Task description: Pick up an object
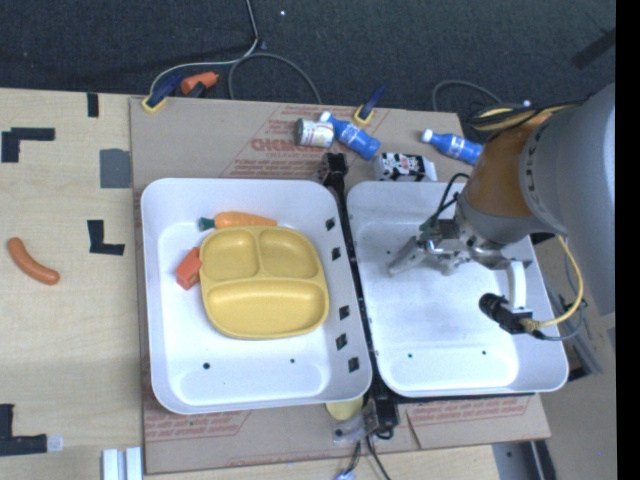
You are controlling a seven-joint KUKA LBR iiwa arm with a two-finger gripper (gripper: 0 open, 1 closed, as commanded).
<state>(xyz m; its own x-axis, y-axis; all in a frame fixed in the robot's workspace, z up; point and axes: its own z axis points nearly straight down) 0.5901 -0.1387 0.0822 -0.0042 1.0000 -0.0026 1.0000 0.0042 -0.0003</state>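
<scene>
Claw low, tips blurred

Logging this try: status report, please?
Gripper low in right bin, nothing seen between fingers. Yellow divided plate, carrots in left bin. Divider between.

My bins look smooth glossy white plastic; yellow tray matt plastic; base board rough brown cardboard.

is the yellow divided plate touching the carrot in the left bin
Touching. In the camera view the yellow divided plate overlaps the carrot along its top edge, with no white bin floor between them.
</scene>
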